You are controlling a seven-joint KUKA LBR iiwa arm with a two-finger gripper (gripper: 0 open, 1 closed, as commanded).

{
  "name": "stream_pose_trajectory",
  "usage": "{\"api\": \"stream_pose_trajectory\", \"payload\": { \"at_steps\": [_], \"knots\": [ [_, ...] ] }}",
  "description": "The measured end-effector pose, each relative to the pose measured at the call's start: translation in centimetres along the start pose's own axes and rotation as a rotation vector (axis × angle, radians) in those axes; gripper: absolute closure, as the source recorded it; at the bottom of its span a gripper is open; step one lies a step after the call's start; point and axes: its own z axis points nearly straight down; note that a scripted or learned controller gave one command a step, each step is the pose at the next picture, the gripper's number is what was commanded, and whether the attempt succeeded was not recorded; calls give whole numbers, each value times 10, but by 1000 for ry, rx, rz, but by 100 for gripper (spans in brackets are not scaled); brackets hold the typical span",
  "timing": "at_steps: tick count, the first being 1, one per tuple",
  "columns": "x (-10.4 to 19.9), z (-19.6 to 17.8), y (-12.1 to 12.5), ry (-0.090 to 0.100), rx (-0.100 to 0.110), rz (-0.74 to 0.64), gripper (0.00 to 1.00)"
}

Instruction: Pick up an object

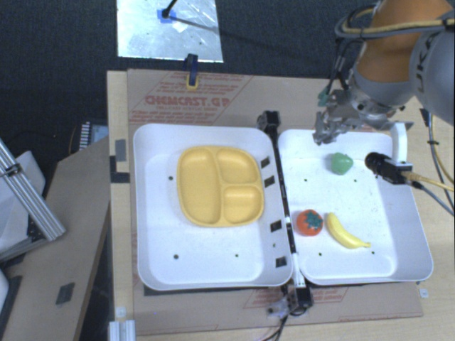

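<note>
Gripper (325, 135) hovers over the right bin (409, 226) near its 11 o'clock corner, finger state indeterminable, with green object (341, 163) just beside it at 4 o'clock; tomato (309, 222) and banana (346, 233) lie toward 6 o'clock, yellow tray (219, 186) in left bin (153, 247).

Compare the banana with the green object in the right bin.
The banana is yellow, long and curved; the green object is small and rounded. The banana lies toward the near side of the right bin, next to the orange-red tomato-like toy; the green object lies farther back, just below the gripper. Both rest loose on the bin floor, ungrasped.
</note>
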Motion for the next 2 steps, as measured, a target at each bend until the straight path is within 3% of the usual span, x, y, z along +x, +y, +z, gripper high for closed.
{"api": "stream_pose_trajectory", "payload": {
  "at_steps": [2],
  "knots": [
    [96,17,6,0,1,0,100]
  ]
}}
